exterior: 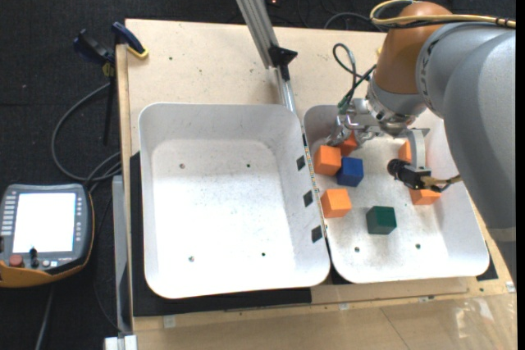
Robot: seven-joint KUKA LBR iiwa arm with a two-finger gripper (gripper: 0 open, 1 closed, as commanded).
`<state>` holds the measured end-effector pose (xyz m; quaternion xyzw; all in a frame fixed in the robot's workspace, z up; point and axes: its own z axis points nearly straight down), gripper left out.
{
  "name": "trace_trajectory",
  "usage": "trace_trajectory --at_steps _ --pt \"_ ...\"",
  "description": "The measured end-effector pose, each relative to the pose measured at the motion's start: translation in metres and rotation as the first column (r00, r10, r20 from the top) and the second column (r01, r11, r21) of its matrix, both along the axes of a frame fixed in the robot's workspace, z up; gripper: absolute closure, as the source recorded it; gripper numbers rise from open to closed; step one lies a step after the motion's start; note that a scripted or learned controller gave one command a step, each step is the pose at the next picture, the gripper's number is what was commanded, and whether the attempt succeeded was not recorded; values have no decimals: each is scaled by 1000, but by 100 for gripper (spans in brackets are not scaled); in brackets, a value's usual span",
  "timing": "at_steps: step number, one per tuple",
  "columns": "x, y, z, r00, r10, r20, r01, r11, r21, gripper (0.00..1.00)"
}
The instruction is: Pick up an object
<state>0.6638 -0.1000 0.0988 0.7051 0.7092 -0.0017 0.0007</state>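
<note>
Wooden bench (205, 65), blue cube (352, 170), green cube (381, 219), no legible writing

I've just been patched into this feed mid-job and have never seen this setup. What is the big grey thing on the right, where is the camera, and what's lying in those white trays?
The grey shape with the orange band is a robot arm. It reaches in from the right of the picture. The one camera is fixed above the bench and looks down at a slant.

Two shallow white trays sit side by side. The left tray has no blocks in it. The right tray holds small blocks: an orange block at the top of the group, a blue block touching it, another orange block below, and a dark green block. More orange shows near the arm's wrist, partly hidden.

The gripper is low over the upper orange block. I cannot tell whether it holds anything.
</note>
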Motion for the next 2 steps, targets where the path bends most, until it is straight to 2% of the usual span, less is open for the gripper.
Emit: trace_trajectory --at_steps 1,2 --pt "10 56 101 1000 1 8 -1 1000 5 100" --pt "9 53 97 1000 -2 2 2 1000 2 0"
